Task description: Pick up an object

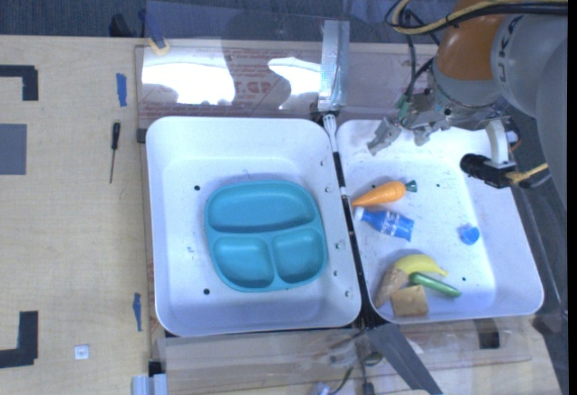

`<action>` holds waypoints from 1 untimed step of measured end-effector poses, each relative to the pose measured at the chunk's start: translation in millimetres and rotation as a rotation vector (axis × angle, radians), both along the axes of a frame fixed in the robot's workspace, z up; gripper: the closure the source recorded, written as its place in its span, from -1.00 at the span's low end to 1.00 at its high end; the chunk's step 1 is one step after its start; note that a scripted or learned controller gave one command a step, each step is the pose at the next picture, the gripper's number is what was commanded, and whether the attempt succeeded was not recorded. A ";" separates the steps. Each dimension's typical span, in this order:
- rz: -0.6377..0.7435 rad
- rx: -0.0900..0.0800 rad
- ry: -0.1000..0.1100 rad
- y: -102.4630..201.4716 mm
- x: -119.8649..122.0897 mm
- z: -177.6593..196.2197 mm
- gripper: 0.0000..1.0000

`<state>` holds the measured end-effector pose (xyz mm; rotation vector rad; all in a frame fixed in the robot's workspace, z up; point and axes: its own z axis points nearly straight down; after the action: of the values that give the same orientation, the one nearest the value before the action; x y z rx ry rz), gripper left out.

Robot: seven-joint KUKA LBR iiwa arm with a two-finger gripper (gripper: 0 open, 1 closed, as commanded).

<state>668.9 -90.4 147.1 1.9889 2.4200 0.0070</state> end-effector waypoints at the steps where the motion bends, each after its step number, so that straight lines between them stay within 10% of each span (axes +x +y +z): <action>1: 0.229 0.000 0.005 -9.8 -37.0 -60.4 -1.00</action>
<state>631.9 -100.2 86.7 1.7026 2.6351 0.0037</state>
